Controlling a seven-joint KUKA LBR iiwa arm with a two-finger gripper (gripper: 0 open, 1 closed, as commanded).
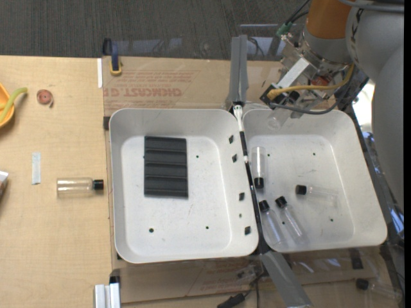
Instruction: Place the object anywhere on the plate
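Observation:
A dark ridged plate [166, 167] lies flat in the left bin [128, 236], toward its far left. Several clear vials with black caps lie in the right bin [359, 230]. One vial [257, 164] is by the bin's left wall, one [318, 193] is near the middle, and two [290, 220] lie close together at the front left. My gripper [277, 108] hangs over the far left corner of the right bin, well above the vials and to the right of the plate. Cables and the wrist body cover its tip.
A grey metal bar [239, 76] stands between the bins at the back. On the wooden bench left of the bins lie another clear vial [77, 185], a small white strip [36, 169], a reddish disc [43, 96] and an orange-yellow object [6, 104].

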